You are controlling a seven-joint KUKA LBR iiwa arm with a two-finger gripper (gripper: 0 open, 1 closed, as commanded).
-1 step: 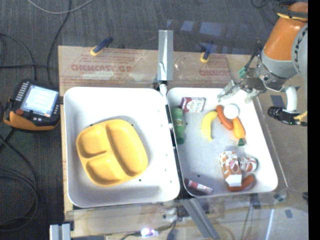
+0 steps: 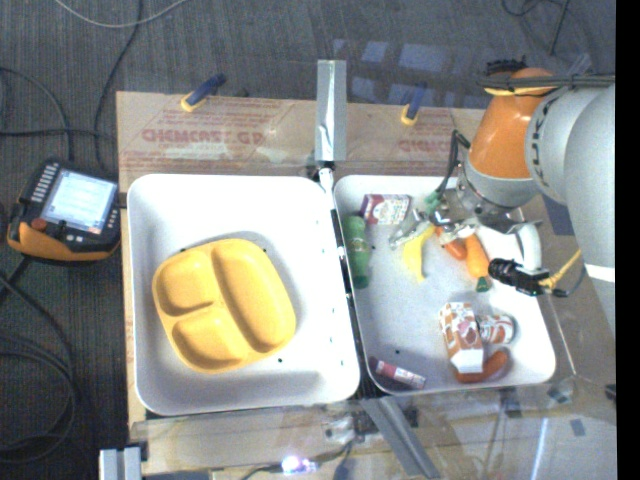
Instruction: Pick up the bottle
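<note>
From my remote station, I see the grey arm (image 2: 575, 158) reaching in from the right of the frame, its tool (image 2: 452, 218) lowered into the upper part of the right bin (image 2: 545, 353) amid a knot of small items; I cannot tell from this angle how its gripping end is set. The green bottle (image 2: 356, 250), the target, lies on its side against the left wall of that bin, just right of the divider between the two bins and well apart from the tool. The tool sits among a yellow banana-like piece (image 2: 414, 253), an orange carrot-like piece (image 2: 474, 255) and a small red-and-white packet (image 2: 386, 208), so my worry is that it closes on one of these instead of the bottle. A further risk, as I judge it: the bottle hugs the bin wall, leaving little room on that side, and a round body lying flat could roll or squirt away under an off-centre pinch. A red-and-white carton (image 2: 462, 330) and a small red tube (image 2: 398, 373) lie lower in the bin, out of the way. The left bin (image 2: 150, 368) holds a yellow divided tray (image 2: 224, 302).
</note>
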